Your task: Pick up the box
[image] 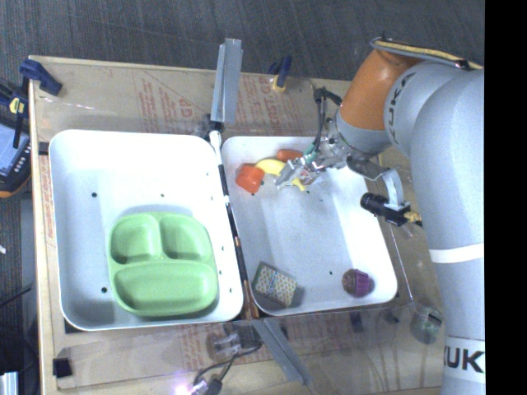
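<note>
**Count of things on the bench**

Two white bins: one at frame left, one at centre right. One green tray. One patterned box. One purple ball. One orange piece, one yellow piece, one red piece. One arm.

Grey arm down the right side of the frame, orange band at upper right above the wrist, wrist angled down and leftward toward upper centre, gripper low at its tip (finger gap too small to make out)
</note>
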Robot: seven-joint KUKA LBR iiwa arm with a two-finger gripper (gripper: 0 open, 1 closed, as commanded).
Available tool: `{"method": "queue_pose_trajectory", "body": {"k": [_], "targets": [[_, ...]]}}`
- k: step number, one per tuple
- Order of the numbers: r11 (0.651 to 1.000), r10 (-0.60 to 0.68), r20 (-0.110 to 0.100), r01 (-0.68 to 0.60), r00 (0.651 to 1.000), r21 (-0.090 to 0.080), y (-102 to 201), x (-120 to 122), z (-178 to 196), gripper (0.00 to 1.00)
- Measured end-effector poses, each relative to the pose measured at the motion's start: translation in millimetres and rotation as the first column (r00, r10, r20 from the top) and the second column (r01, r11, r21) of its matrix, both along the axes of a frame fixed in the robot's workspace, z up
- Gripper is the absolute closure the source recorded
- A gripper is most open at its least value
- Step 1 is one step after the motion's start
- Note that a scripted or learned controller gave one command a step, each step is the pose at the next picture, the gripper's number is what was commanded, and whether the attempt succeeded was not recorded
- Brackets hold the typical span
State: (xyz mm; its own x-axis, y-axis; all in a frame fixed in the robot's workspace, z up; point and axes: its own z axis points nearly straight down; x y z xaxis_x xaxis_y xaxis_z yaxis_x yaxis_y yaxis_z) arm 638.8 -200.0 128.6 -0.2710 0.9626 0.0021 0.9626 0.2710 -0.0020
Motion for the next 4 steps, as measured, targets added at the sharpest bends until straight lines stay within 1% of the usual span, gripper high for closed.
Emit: {"method": "queue_pose_trajectory", "body": {"k": [1, 2, 3, 4], "targets": [[0.988, 0.151, 0.004, -0.151, 0.988, -0.002, -6.6, 9.4, 11.9, 0.0], [0.983, 0.183, 0.004, -0.183, 0.983, -0.017, 44.0, 19.6, -21.8, 0.0], [0.994, 0.108, 0.003, -0.108, 0.994, -0.003, 31.9, 18.9, 22.3, 0.0], [0.959, 0.283, 0.003, -0.283, 0.959, -0.012, 44.5, 19.9, -18.8, 0.0]]}}
